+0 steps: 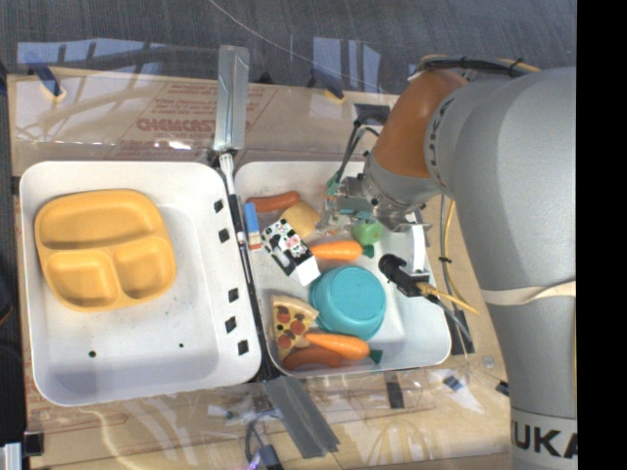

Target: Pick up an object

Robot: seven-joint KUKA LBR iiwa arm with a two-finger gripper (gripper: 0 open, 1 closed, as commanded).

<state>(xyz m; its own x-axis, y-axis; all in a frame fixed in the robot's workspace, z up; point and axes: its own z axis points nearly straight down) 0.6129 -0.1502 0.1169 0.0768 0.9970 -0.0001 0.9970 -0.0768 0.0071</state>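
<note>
Nearest in the right bin (431, 346) lie a smooth tapered orange carrot (337, 345) and a flat pizza-slice toy (292, 321). Just beyond sits a round teal bowl (350, 300), then a second carrot (338, 253). Farther back the gripper (351, 207) hangs over a small glossy green piece (366, 231); its state I cannot tell. The left bin (196, 351) holds a moulded yellow divided tray (105, 247).
</note>
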